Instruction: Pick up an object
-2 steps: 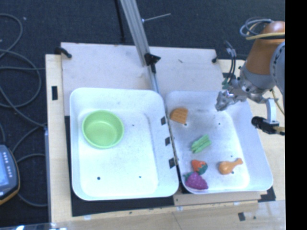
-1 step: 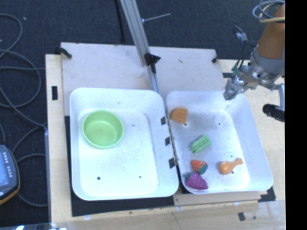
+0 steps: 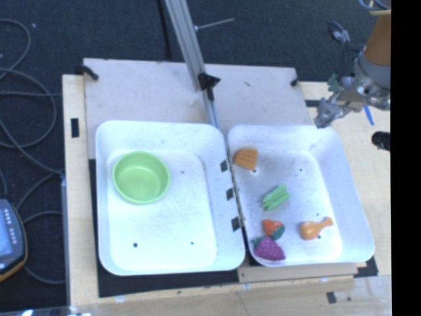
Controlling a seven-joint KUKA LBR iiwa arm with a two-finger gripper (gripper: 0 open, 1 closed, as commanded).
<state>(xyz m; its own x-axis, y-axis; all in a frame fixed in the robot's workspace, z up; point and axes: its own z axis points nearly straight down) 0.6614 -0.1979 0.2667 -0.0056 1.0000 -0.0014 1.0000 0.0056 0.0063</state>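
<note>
1. At the far left you have the left bin (image 3: 164, 255); the green bowl (image 3: 141, 176) sits upright in its left half, well apart from the jaws, with the whole width of both bins between them.
2. Next comes the seam where the two bins touch; the right bin (image 3: 342, 170) starts there, and its upper right corner lies just below and left of the jaws.
3. In that bin's upper left corner you see an orange-brown rounded piece (image 3: 245, 158); it lies well to the left of the jaws and somewhat lower in the view.
4. Near the bin's middle lies a green ridged vegetable (image 3: 275, 197), tilted; it is down and left of the jaws, apart from everything else.
5. Toward the near edge a red and green strawberry-like piece (image 3: 273, 228) sits just above a purple grape cluster (image 3: 269, 249); the two look to be touching, though the view is too coarse for you to be sure.
6. Right of those lies an orange drumstick-shaped piece (image 3: 316, 228); of the five pieces it sits most nearly straight below the jaws, yet still far from them.
7. The gripper (image 3: 325, 116) hangs above the bin's upper right corner, on the grey arm (image 3: 368, 78) reaching in from the right; nothing lies between the jaws, and you cannot tell whether they are spread or closed.
</note>
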